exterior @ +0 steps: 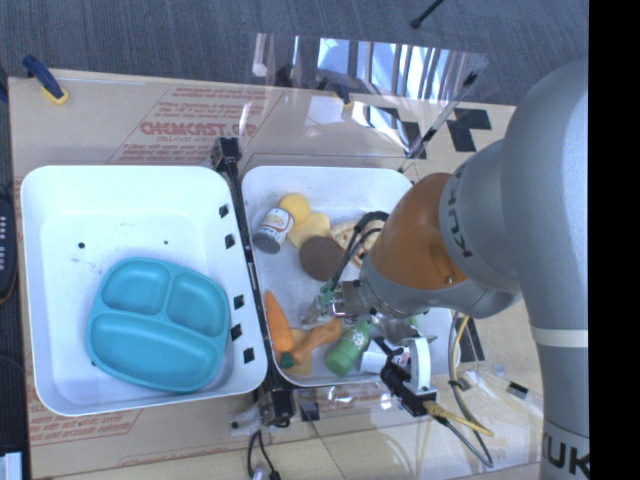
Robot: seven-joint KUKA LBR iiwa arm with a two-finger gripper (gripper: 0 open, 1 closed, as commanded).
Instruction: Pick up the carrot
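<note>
Two shallow white bins sit side by side on the bench. The left bin [40, 268] holds a blue divided plate [160, 323], lying toward its near edge. The right bin [330, 178] holds the clutter, w/ the arm [500, 228] reaching in from the right and covering much of its right half.

The carrot [279, 326] lies by the right bin's left wall, near the near-left corner, thin end pointing toward the far edge, fat end toward the near edge. A second orange piece [318, 338] lies slanted just beside it, touching or nearly so at the near end; can't tell which. A green item [347, 352] sits just right of that, near the bin's near edge.

Toward the far-left part of the right bin: a small can [272, 229] tilted near the left wall, a yellow rounded piece [296, 211] next to it, and a brown round piece [321, 258] closer to the bin's middle.

The gripper [340, 303] is low over the bin's middle, betw. the brown piece and the green item, close to the slanted orange piece. Fingers are buried under wrist and cables – can't tell if apart or together, and nothing is visibly clamped.
</note>
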